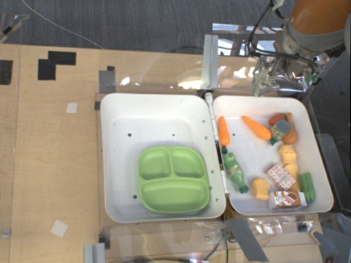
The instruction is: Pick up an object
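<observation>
The right bin (318,147) holds several toy foods. Among them are an orange carrot (223,130) by the divider, a second carrot (256,127), a green bottle (235,172), a red-and-white checkered box (278,175), a small carton (286,199) and a green vegetable (306,185). My gripper (267,84) hangs high over the back rim of the right bin, apart from all of them. Its fingers stand open with nothing between them.
In the left bin (118,147) lies a green divided plate (173,178). A cluster of red, orange and yellow pieces (285,133) fills the right bin's far right side. A metal post (210,59) rises behind the seam between the bins.
</observation>
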You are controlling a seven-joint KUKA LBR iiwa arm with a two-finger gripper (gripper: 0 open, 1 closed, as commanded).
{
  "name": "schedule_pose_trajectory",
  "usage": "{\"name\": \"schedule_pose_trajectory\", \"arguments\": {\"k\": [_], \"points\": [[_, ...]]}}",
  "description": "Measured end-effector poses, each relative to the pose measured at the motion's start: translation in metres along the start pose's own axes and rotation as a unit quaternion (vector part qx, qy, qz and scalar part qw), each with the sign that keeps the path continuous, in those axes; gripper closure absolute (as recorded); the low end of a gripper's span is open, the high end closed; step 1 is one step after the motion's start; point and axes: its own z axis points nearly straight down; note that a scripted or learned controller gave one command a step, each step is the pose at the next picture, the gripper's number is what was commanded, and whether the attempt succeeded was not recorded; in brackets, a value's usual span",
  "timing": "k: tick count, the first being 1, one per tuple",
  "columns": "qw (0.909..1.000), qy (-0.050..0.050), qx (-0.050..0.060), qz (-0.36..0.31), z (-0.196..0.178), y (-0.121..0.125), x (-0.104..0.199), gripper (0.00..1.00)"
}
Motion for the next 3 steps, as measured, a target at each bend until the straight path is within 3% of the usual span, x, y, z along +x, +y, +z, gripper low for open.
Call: {"name": "schedule_pose_trajectory", "arguments": {"k": [2, 3], "points": [[0.9999, -0.01, 0.001, -0.003, -0.025, 0.002, -0.005, 1.0], [0.9993, 0.008, -0.002, -0.036, 0.045, -0.019, 0.044, 1.0]]}}
